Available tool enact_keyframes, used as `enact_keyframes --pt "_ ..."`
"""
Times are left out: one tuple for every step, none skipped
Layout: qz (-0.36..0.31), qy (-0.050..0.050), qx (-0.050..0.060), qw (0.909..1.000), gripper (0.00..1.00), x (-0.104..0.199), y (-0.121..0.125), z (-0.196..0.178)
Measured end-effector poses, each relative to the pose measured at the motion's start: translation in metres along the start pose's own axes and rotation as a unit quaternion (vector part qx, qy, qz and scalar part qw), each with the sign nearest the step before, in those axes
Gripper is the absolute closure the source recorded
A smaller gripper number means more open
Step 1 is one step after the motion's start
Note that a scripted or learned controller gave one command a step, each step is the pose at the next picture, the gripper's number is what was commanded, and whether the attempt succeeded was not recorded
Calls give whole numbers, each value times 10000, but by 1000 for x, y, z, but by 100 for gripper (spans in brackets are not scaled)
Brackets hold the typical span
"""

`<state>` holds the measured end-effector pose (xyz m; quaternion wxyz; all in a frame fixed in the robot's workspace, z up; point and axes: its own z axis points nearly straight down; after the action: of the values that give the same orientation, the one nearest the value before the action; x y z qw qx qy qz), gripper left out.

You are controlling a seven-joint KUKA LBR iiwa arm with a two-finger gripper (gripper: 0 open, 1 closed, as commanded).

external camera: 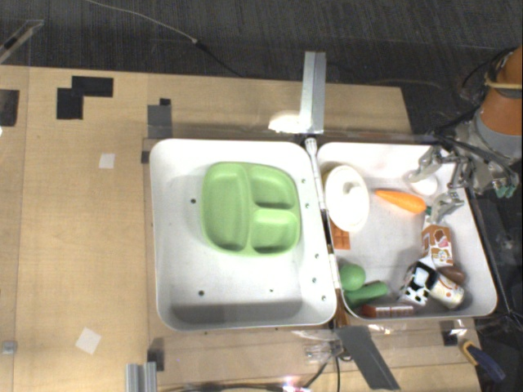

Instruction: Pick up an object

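A: Start at the left. What's on the table (73, 243)?

B: The left bin (176, 300) holds a green divided plate (249, 207), lying flat near its middle. Nothing for the arm to trouble with there, I'd judge.

A: And the right bin (482, 300)?

B: That's where the loose things are. A white lidded cup (347, 196) lies against the wall shared with the left bin, and an orange carrot (400, 201) lies just beside it, pointing toward the far right corner. Along the near edge there's a green toy (360, 284), then a black-and-white cow figure (418, 282) touching a brown and white piece (449, 288). A small printed packet (438, 245) sits just above those.

A: Where's the gripper (445, 188)?

B: Over the far right corner of that bin, with the carrot's thick end near it. Whether the fingers are spread or pressed together I cannot tell; the metal parts blur together. I see nothing caught in them.

A: So which step is this?

B: The approach, I'd say, with no grasp made. The next move calls for settling on one target, likely the carrot since it's closest and lies apart from the clutter, then lining up across its narrow width and descending.
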<state>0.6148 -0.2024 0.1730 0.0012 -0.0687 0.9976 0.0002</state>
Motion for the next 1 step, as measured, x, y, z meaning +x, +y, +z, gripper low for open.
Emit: enact_keyframes --pt "-51 -64 35 10000 0 41 2 74"
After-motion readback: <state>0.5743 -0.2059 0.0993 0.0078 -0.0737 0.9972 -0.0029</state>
